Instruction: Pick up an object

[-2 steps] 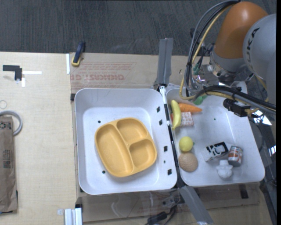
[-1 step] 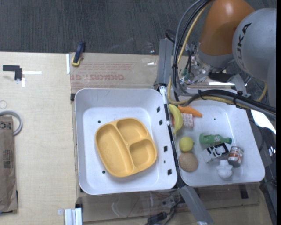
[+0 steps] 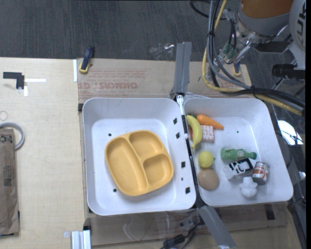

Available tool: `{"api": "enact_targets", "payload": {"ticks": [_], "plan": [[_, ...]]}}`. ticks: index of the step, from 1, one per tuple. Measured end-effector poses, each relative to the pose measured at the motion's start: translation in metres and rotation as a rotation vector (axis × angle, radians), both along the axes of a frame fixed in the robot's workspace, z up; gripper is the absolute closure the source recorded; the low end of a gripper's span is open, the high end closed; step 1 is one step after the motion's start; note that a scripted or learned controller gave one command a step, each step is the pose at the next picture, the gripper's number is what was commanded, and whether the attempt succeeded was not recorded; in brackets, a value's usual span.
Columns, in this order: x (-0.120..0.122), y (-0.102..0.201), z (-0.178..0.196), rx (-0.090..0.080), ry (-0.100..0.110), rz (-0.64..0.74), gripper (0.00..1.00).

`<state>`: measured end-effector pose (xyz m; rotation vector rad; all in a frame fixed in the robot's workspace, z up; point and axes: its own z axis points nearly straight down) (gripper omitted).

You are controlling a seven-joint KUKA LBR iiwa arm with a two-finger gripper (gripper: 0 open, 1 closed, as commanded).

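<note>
**Arm raised at the far right, objects lying in the right bin**

The arm sits at the far right corner of the view, above and beyond the bins, its orange band just at the top edge. The gripper hangs among cables past the far rim of the right bin — whether it is apart or together I cannot tell, and nothing is seen held in it.

The things to pick all lie in the right bin. A banana lies along its left wall, with a carrot just beside it at the far end and a small pink-and-white block touching the banana. Nearer are a lemon and a brown round object. To the right lie a green bottle, a black-and-white carton, a small can and a white crumpled object.

The left bin holds a yellow divided plate — three compartments, lying flat.
</note>
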<state>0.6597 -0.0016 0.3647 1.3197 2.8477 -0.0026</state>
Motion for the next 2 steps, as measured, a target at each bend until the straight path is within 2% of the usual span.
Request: {"api": "enact_targets", "payload": {"ticks": [1,2], "plan": [[-0.007,0.078,0.055,0.0,0.0,0.379,1.0],[-0.01,0.04,0.077,-0.001,0.0,0.455,1.0]]}}
